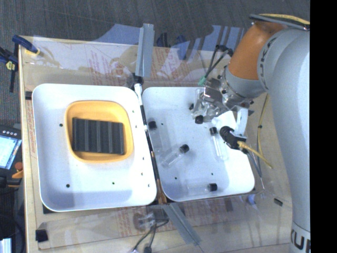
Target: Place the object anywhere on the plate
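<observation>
Near jaws (201, 108), clear vials (174, 155)

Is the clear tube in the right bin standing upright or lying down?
Lying down. The clear tube rests flat on the right bin floor, its dark cap pointing up-right.

Glossy white plastic bins (95, 196), matt yellow plate (97, 109) with dark ribbed centre, clear smooth vial (174, 155)

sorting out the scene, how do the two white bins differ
The left bin carries a yellow plate with a dark ribbed block on it; the right bin holds small clear vials with black caps. The gripper is over the right bin, not the left bin. Both are shallow, white and similar in size.
</observation>
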You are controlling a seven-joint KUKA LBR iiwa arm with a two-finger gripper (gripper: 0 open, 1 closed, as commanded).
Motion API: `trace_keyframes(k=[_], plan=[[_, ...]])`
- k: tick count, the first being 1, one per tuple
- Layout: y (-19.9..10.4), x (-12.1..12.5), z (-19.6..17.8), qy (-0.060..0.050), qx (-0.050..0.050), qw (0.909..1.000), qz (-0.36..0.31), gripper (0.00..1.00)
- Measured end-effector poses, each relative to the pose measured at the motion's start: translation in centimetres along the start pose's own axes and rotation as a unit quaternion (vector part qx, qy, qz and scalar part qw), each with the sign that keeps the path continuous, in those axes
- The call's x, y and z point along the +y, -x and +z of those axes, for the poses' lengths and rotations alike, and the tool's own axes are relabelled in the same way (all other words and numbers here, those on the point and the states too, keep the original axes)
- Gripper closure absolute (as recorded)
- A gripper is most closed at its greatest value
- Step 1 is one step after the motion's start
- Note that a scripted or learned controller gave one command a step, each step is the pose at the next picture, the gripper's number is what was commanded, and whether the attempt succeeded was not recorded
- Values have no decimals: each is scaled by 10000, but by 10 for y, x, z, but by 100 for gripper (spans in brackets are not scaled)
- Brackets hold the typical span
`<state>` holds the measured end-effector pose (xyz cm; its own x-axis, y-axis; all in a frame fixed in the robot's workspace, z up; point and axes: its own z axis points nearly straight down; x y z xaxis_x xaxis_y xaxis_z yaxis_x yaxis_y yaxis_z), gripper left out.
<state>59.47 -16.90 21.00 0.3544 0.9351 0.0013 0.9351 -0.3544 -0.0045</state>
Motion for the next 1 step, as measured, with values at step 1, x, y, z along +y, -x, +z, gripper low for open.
trace_keyframes(k=[1], plan=[[-86,-31,-26,4,-8,9988,-482,100]])
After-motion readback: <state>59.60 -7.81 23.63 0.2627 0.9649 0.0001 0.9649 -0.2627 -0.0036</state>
